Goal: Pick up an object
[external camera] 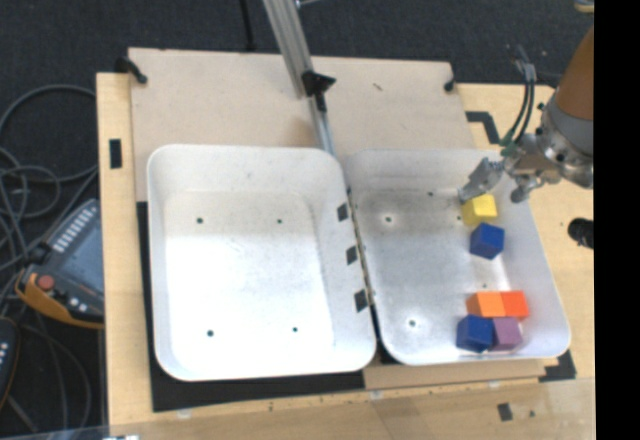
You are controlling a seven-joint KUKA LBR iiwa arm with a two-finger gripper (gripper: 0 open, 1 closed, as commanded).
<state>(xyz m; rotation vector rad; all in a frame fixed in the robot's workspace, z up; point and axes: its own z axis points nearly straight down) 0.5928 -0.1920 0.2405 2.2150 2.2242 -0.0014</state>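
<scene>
Gripper first: the grey two-finger gripper (497,184) sits over the far right part of the right shallow white plastic bin (420,258). Its two fingers are spread apart, nothing between them. The left fingertip (472,188) is just beside the small yellow cube (480,209), at its far left corner; contact cannot be told.

Count, near to far, all in the right bin:
- Near right corner: one dark blue cube (476,333) with one purple cube (508,332) touching on its right.
- Just beyond them: two orange cubes (499,304) side by side.
- Farther along the right side: one blue cube (487,241), then the yellow cube.

Total six cubes. The left shallow white plastic bin (250,258) lies alongside, the rims meeting at the middle.
</scene>
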